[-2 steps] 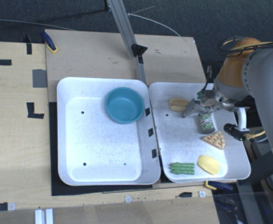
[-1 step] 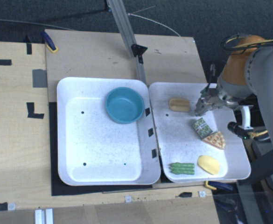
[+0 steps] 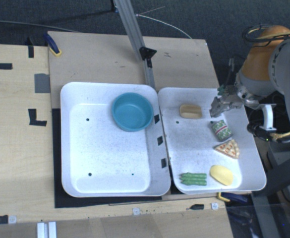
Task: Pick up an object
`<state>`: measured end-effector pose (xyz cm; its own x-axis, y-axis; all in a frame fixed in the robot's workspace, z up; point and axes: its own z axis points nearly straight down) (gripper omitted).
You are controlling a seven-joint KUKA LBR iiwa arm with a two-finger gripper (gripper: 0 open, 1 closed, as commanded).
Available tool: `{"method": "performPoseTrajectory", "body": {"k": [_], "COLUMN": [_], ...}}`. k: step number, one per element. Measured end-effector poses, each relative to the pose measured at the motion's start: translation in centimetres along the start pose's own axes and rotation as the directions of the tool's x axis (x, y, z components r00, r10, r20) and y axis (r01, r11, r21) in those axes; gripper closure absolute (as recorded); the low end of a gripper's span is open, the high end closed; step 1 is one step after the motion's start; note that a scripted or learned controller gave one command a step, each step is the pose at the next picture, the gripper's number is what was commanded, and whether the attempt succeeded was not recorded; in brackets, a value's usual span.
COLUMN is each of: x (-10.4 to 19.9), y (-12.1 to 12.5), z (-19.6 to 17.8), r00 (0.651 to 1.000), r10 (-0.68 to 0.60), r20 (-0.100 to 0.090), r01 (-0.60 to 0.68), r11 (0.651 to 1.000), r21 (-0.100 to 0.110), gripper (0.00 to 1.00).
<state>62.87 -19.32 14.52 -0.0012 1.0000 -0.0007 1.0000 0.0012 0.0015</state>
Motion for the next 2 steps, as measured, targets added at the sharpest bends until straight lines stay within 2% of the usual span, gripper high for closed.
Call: {"method": "performPoseTrajectory", "body": {"k": [2], "x": [0.3], "y": [0.3], "z": [-7.4], "r00": [1.0], "r10": [0.0], "r20": [0.0], "r01": [0.0], "r11": [1.0], "r21": [-0.001], "gripper": [1.0]}}
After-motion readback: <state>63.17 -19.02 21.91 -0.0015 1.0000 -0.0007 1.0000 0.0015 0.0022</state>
